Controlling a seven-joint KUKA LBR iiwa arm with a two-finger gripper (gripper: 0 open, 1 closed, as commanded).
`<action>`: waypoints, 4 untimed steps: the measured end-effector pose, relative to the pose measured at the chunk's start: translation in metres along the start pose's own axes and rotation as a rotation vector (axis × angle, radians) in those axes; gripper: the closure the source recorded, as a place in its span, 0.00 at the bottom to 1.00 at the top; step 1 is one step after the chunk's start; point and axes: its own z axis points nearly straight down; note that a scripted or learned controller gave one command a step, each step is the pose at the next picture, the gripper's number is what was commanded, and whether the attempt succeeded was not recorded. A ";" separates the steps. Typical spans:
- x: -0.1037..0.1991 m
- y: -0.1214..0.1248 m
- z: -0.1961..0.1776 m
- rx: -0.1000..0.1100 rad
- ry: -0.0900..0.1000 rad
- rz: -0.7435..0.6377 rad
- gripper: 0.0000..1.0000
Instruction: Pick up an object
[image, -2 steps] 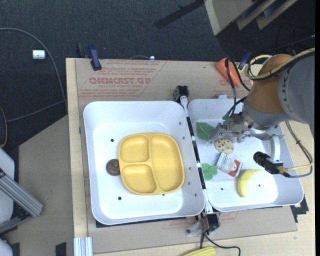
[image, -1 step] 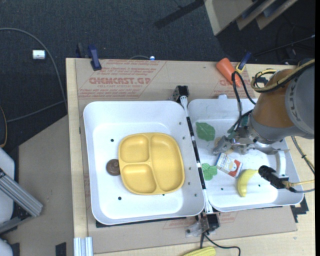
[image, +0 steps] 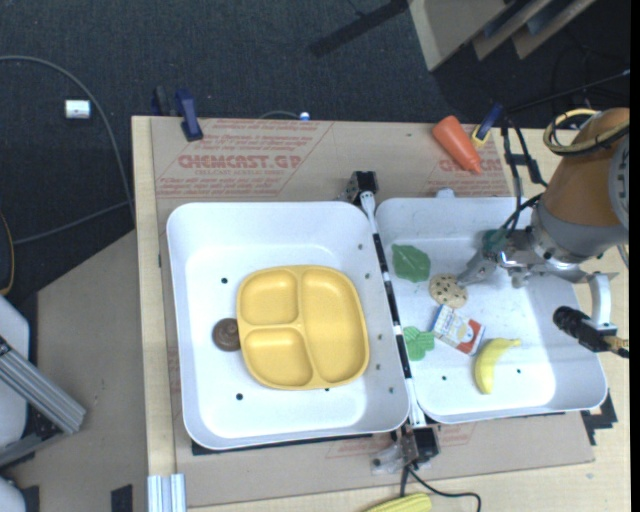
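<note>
The grey two-finger gripper (image: 468, 274) hangs just above the round speckled cookie (image: 449, 291), can't tell if its jaws are spread; no long axis on that cookie

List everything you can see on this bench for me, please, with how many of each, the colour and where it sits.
bins: two, white, side by side on the bench
divided plate: one, yellow, middle of the left bin
round brown thing: one, brown, left bin, at the plate's left edge, partly hidden
leaf-like pieces: two, green, left side of the right bin
cookie: one, tan with dark spots, right bin, near the gripper
small packet: one, white, red and blue, middle of the right bin
banana: one, yellow, right bin, near its front
carrot: one, orange, on the board behind the right bin
arm: one, grey and orange, from the right
gripper: one, over the right bin beside the cookie
</note>
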 end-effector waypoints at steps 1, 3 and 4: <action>-0.038 0.079 0.034 0.001 0.000 -0.002 0.00; 0.055 0.075 0.033 0.001 0.003 -0.002 1.00; 0.122 0.018 -0.068 -0.001 0.003 -0.003 1.00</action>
